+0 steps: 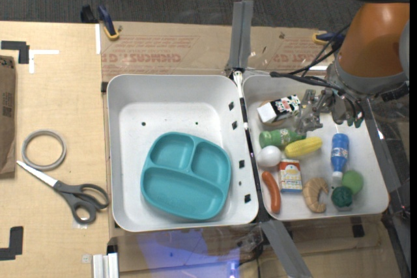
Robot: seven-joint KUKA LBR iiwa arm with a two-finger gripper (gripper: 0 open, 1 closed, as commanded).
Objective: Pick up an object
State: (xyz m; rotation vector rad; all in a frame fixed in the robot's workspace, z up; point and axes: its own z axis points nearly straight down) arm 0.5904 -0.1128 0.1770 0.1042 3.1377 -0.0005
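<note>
One arm over the right white bin [378,140], gripper [311,115] low near its back edge.
Jaws' opening: cannot tell, nothing seen held. Yellow plastic corn cob [303,147] lies just in front of them, mid-bin, long axis running left-right, touching the green plastic bottle [280,137].

**Arm reaching in from the right, wrist pointed down**

The grey arm [378,42] enters from the right edge of the camera view, its orange band bulking large near the top right corner. Below the band the wrist narrows into dark cabling and metal parts. The gripper [311,115] hangs at the arm's lower left end, its slim grey fingers angled downward and leftward
</note>
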